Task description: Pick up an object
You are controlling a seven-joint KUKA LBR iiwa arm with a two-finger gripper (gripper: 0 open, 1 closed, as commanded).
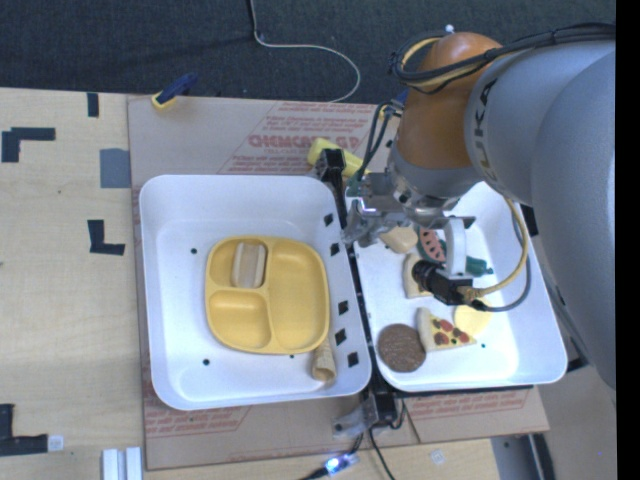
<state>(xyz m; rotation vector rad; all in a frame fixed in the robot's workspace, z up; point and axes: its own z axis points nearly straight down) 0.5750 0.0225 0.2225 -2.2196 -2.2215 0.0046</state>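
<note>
Gripper [415, 230] low over the right white bin [530, 368], grip impossible to judge; the approach phase, needing descent onto the toy pizza slice [445, 330].

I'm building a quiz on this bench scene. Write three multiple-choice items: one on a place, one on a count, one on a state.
1. Where does the yellow plate lie?
A. left bin
B. right bin
C. on the cardboard outside the bins

2. How many compartments does the plate have?
A. one
B. three
C. six

3. How does the round brown cookie lie?
A. flat on the floor of the right bin
B. on the plate
C. leaning upright against the left bin's wall

Answers:
1 A: the plate sits on the floor of the left bin.
2 B: its ridges mark off three sections.
3 A: it lies flat near the front of the right bin.
</note>
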